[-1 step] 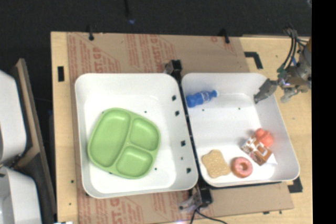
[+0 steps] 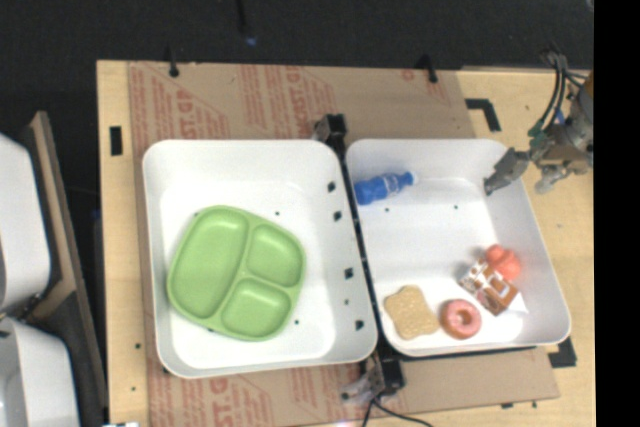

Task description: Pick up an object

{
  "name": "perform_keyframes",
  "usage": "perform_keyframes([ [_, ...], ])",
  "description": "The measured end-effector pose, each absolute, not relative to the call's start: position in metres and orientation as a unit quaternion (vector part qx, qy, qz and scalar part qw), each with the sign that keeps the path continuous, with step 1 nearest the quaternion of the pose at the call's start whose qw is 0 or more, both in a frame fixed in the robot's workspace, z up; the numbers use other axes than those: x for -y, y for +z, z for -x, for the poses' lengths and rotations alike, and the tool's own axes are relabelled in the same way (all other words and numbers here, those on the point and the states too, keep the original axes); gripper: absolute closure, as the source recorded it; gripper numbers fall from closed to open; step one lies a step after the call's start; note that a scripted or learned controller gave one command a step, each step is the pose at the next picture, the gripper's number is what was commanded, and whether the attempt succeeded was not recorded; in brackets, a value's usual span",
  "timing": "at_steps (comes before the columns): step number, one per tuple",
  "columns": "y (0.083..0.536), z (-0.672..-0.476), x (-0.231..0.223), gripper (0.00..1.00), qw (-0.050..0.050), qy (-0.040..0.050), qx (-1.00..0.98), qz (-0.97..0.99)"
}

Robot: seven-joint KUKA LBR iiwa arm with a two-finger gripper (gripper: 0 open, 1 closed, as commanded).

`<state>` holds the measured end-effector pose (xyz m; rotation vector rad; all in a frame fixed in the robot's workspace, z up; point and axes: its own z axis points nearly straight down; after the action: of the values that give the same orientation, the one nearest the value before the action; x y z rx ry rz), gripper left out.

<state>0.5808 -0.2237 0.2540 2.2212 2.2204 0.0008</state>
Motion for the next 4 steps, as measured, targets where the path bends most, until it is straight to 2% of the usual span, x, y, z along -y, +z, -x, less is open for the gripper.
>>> perform_keyframes([
  [1, 0.195, -0.573, 0.224, 0.00, -0.002, -0.0010, -0.707, -0.707],
  [3, 0.099, -0.579, 0.217, 0.00, -0.001, -0.0007, -0.707, -0.707],
  [4, 0.112, -0.580, 0.218, 1.00, 0.001, 0.0007, -0.707, -0.707],
])
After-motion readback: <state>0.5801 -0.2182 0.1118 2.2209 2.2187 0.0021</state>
